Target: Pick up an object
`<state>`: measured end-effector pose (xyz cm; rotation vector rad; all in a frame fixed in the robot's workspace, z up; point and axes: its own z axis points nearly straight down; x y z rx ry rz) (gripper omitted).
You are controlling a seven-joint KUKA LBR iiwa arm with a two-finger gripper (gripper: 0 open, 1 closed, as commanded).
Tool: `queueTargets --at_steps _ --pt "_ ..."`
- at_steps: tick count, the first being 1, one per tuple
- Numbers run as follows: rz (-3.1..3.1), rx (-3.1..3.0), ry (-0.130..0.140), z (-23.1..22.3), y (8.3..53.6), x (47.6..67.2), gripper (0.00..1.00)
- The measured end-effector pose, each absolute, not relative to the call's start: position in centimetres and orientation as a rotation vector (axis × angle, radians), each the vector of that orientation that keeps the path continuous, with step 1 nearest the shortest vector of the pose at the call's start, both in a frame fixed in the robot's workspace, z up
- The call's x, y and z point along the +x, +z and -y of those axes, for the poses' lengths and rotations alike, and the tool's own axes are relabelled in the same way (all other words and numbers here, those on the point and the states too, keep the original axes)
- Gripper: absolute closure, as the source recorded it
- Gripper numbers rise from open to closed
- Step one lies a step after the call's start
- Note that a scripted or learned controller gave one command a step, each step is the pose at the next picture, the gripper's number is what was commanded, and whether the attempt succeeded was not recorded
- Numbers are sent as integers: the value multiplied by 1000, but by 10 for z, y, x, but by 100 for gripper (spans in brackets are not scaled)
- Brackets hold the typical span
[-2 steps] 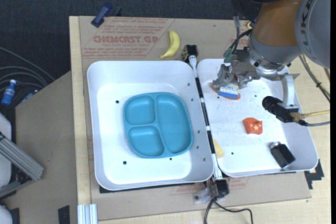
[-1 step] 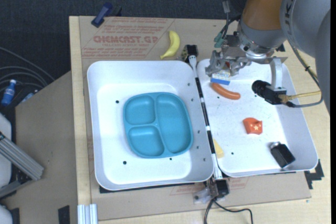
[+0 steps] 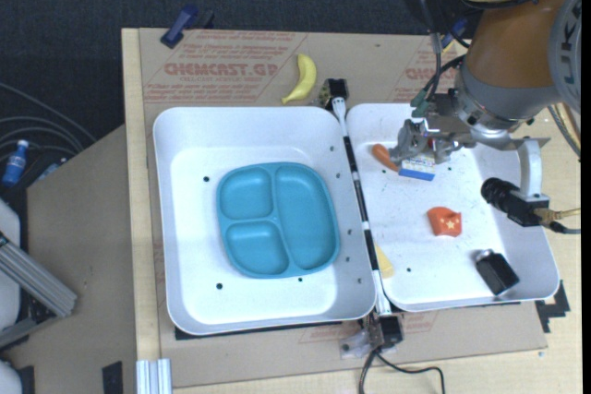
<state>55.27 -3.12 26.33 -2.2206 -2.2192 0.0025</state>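
Dark carpet surrounded the bench (image 3: pixel 231 60), whose brown board top carried red lettering and two shallow white bins side by side. On the board above the bins lay a yellow banana (image 3: pixel 301 79), and a blue clip (image 3: pixel 178 26) sat at the board's far left corner. In the left bin (image 3: pixel 185 291) rested a teal divided plate (image 3: pixel 275 219) with three compartments, lying flat near the bin's middle. I reached in from the right, my grey arm (image 3: pixel 517 41) with its orange band hanging over the right bin (image 3: pixel 434 291). My gripper (image 3: pixel 420 146) was down in that bin's upper left part, right at an orange carrot-like piece (image 3: pixel 383 156) and a small blue and white item (image 3: pixel 417 169); whether my gripper was clenched or released I could not tell. Near the bin's middle lay a red strawberry-like object (image 3: pixel 444 222), apart from my gripper, and a black block (image 3: pixel 496 271) lay toward the lower right corner.
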Motion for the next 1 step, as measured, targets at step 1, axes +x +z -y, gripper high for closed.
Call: queueTargets --at_steps 1 --pt "2222 -2224 0 69 243 595 100"
